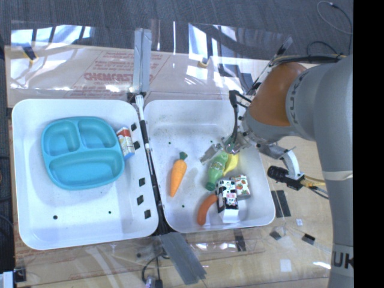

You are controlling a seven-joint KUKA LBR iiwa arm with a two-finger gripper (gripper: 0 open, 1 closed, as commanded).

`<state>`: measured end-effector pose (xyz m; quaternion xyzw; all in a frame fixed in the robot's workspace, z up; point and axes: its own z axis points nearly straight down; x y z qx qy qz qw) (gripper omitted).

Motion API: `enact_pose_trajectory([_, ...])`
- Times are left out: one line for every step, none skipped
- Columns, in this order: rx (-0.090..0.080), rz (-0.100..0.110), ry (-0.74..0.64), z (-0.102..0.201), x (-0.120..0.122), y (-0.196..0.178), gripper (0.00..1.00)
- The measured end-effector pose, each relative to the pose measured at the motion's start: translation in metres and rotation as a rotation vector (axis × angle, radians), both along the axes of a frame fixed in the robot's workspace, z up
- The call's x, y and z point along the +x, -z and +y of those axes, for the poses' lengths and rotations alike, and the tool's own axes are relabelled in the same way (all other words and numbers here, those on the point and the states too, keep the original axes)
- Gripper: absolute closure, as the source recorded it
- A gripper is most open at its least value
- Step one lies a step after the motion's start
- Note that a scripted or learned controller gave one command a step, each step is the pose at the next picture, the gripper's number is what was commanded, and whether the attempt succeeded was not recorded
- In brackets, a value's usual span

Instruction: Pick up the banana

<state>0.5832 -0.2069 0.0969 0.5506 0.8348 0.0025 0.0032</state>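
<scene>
The banana (231, 163) is a small yellow piece in the right bin (180, 116), lying against a green bottle-shaped toy (215, 169) on its left. Only part of the banana shows, since the gripper covers its upper end. My gripper (222, 150) is low in the bin, right over the top ends of the banana and the green toy. The grey arm with its orange band (277, 95) reaches in from the right, across the bin's right wall.
In the right bin, an orange carrot (177, 174) lies left of the green toy, and a cow-patterned carton (231, 194) and a reddish sausage (206, 209) lie just below the banana. The left bin (24, 179) holds a blue divided plate (81, 150) and a small can (126, 143).
</scene>
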Motion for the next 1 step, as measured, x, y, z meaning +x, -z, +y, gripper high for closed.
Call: enact_pose_trajectory([0.0,0.001,-0.007,0.0006,-0.0181,0.0014,0.0])
